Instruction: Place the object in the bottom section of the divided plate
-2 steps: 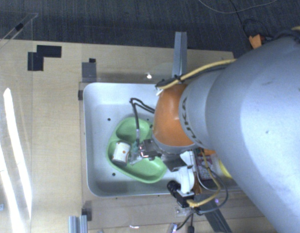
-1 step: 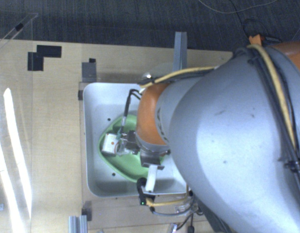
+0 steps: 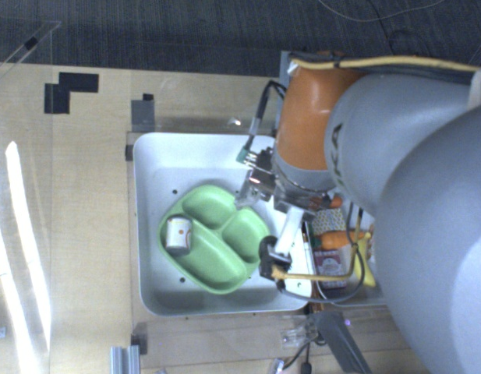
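Wooden counter (image 3: 76,232) holds a white bin (image 3: 150,209); a small can (image 3: 178,234) sits on the green plate (image 3: 217,275), left of the fingers (image 3: 252,187), whose spread is unclear.

The arm (image 3: 427,209) is bulky, smooth and pale grey, with a broad orange band (image 3: 310,115) above the wrist. A yellow cable (image 3: 396,62) runs across it, and thin black wires (image 3: 259,119) trail alongside.

One fixed camera, high over bench (image 3: 76,209), looking down at a slant. Left bin (image 3: 146,232) central; arm (image 3: 396,178) crowds the right.
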You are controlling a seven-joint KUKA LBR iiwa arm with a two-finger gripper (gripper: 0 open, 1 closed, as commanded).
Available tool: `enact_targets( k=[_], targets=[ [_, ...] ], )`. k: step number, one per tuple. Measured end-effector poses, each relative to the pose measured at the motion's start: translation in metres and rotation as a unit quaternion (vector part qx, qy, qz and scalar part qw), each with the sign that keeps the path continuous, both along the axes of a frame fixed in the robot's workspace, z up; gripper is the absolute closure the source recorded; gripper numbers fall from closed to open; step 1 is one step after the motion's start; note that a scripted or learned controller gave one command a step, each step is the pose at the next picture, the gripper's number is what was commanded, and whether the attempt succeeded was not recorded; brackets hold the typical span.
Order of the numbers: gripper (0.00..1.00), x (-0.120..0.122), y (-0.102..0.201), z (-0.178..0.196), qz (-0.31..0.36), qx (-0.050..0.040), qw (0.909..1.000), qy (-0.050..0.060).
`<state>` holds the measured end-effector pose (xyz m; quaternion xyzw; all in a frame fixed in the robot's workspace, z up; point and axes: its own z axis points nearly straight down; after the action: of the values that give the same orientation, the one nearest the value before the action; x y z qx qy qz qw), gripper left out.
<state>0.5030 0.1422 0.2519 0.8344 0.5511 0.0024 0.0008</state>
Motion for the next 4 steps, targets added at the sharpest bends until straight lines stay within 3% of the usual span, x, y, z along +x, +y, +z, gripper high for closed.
enact_targets(
  k=[1, 2, 3, 4],
  targets=[
    [1.0, 0.001, 0.001, 0.009, 0.005, -0.0008, 1.0, 0.0],
    [1.0, 0.008, -0.095, 0.07, 0.16, -0.0015, 0.9871, -0.002],
    [1.0, -0.006, -0.216, -0.003, 0.11, -0.0014, 0.994, 0.001],
    [1.0, -0.013, -0.261, 0.121, 0.027, -0.0018, 0.9996, -0.001]
  ],
)
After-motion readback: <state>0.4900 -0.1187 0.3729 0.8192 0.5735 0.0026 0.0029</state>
